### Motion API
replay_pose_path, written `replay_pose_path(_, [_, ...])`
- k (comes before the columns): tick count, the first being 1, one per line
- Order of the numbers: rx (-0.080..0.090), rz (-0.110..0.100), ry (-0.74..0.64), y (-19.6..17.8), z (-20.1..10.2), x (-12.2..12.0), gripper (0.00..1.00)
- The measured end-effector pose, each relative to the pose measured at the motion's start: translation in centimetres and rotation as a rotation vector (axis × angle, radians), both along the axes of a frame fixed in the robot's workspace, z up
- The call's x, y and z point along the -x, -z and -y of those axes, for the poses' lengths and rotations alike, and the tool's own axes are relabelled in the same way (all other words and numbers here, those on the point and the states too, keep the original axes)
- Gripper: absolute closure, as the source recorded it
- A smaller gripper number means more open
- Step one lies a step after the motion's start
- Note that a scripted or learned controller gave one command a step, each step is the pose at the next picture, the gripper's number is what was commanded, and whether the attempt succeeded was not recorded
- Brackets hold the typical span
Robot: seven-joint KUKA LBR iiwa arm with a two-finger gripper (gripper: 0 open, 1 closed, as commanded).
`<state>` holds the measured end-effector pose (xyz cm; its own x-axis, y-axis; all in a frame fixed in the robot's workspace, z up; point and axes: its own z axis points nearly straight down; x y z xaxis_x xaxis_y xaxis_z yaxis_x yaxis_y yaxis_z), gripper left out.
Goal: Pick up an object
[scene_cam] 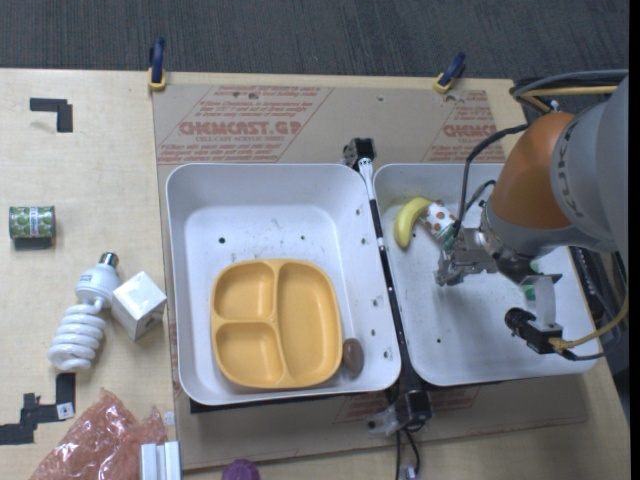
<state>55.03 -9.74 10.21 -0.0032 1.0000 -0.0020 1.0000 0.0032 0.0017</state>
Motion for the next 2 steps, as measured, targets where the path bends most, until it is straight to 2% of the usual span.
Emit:
replay_pose_path(1, [0.0,-0.001,0.002,0.2,7.74,-6.23,1.0])
replay_pose_path(2, [-0.002,0.0,0.001,0.19,7.65,-6.26,0.0])
